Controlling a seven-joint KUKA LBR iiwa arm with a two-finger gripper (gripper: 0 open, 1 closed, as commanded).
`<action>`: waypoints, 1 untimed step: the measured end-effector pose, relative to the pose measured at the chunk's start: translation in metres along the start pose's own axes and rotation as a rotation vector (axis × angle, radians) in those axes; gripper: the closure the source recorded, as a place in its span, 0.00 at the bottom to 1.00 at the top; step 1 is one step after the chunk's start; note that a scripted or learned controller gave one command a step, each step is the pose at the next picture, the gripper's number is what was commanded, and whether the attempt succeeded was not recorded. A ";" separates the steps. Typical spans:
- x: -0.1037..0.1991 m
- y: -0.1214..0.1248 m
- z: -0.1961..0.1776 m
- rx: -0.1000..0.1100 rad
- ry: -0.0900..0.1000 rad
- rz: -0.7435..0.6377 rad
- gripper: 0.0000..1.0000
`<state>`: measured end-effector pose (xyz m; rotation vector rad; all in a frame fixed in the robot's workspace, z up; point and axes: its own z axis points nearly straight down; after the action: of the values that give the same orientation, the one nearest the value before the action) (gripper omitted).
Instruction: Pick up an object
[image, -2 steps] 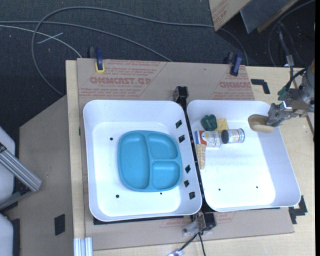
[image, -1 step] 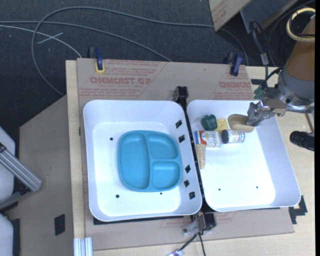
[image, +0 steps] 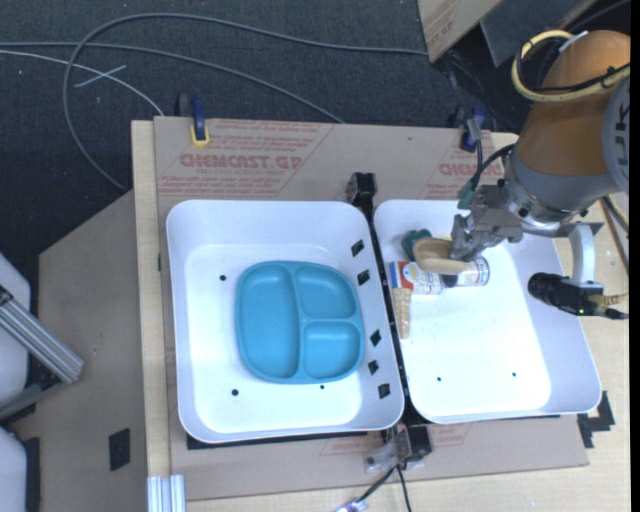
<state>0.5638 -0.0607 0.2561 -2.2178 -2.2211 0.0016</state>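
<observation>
In the right bin (image: 520, 390), a small cluster lies near the upper left corner. It holds a tan piece with a green end (image: 428, 250) and a small can with a red and white label (image: 432, 278) on its side. My gripper (image: 467, 250) is down over the right end of this cluster, touching or just above the tan piece and the can. The arm hides the spot under it. A thin tan strip (image: 402, 312) rests along the bin's left wall, below the can.
A blue divided plate (image: 298, 322) sits in the middle of the left bin (image: 200, 240). A black ridge with clips (image: 378, 300) runs between the two bins. The lower half of the right bin is bare white floor.
</observation>
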 end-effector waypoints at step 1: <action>0.053 0.000 0.019 0.000 0.000 -0.001 1.00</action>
<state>0.5641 -0.0080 0.2371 -2.2162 -2.2222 0.0020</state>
